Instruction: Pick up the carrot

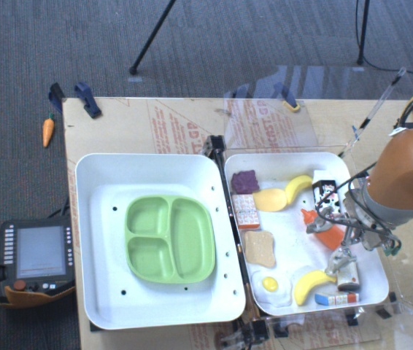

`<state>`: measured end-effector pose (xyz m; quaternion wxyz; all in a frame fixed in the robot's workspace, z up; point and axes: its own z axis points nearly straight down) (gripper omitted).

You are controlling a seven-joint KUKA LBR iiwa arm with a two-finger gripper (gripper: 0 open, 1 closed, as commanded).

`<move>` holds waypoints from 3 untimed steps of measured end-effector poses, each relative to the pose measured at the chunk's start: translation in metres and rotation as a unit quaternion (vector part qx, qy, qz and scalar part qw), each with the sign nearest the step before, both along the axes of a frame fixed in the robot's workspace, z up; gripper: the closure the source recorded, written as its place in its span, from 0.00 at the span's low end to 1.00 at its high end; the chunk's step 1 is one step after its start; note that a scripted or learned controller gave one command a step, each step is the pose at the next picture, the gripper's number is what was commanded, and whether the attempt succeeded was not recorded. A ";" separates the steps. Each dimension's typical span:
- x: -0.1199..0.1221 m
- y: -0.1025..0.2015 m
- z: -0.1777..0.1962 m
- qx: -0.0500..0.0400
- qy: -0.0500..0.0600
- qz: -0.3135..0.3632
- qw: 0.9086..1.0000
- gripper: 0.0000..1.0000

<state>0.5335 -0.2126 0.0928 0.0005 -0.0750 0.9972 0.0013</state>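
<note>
Carrot-coloured plastic, taken to be the carrot [329,236], lay in the right bin [279,157] toward its right wall, touching or just beside the gripper [344,258], which hung low over that spot, presumably brought there by the arm [400,177] for the grasp. Whether the claw was released or clenched could not be told, and nothing showed the toy held. Other play food crowded the same bin: a bread slice [260,249], a fried egg [271,284] and 2 bananas, one [309,284] near the front wall and one [298,187] further back, so a clean approach looked tight. The left bin [90,173] held a green plate [170,270] with 3 compartments. Both bins sat on a board bench [155,126]. A second small carrot [47,131] lay on the grey carpet [17,49] off the bench, well out of reach, near a control tablet [37,257].
</note>
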 end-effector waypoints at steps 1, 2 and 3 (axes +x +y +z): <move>-0.027 0.059 -0.003 0.001 0.000 0.071 0.997 0.00; 0.052 0.060 -0.004 0.000 -0.003 0.061 0.998 0.00; 0.093 0.121 -0.004 -0.001 -0.002 0.059 0.998 0.00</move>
